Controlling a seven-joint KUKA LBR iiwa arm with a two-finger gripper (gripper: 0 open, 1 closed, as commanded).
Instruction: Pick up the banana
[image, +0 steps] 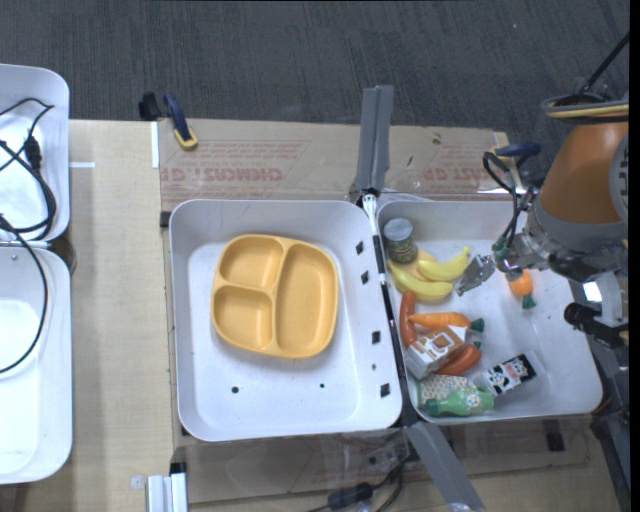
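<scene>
Gripper (478, 272) of mine hovered at the banana's (428, 276) three o'clock; whether it was parted, I couldn't tell.

Dark grey carpet floor (250, 55), pale wooden bench (115, 300), brown cardboard sheet (270, 165) beneath the bins

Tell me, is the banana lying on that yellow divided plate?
No, the banana lies in the right bin, while the yellow plate sits in the left bin.
</scene>
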